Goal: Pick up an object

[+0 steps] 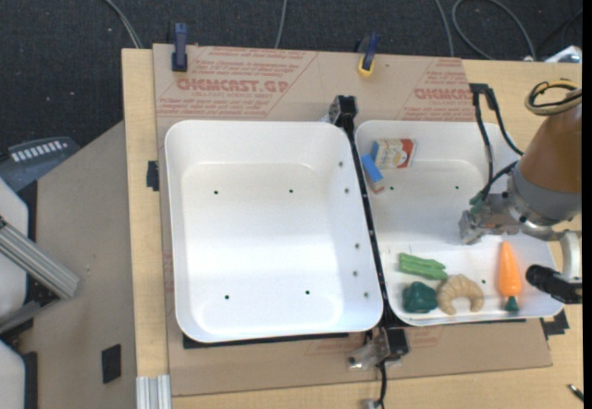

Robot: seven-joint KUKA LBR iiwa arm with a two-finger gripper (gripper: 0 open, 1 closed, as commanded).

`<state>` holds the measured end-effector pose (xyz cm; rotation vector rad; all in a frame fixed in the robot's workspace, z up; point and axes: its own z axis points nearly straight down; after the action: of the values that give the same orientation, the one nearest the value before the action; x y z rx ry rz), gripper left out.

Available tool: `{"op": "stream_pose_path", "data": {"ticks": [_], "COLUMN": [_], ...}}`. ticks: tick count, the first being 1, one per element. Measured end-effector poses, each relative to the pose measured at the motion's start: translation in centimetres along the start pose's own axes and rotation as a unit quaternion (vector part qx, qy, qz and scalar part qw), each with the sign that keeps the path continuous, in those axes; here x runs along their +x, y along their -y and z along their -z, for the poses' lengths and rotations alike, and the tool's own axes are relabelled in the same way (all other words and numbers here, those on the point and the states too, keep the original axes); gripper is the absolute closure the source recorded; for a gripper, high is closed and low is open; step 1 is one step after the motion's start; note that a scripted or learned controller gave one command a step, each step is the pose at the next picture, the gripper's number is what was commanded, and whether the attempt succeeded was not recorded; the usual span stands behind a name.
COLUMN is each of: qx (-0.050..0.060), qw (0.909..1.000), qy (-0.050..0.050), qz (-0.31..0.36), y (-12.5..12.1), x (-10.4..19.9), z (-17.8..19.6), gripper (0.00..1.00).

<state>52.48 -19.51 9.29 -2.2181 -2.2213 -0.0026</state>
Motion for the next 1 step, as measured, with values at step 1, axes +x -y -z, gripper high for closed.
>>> {"op": "stream_pose_path", "data": {"ticks": [1], "qx": [-0.001], "qw": [1.0], "qy": [0.002], "qz": [-0.001], "y": [0.61], "x": [-0.77], "z": [4.71], "gripper": [1.0]}}
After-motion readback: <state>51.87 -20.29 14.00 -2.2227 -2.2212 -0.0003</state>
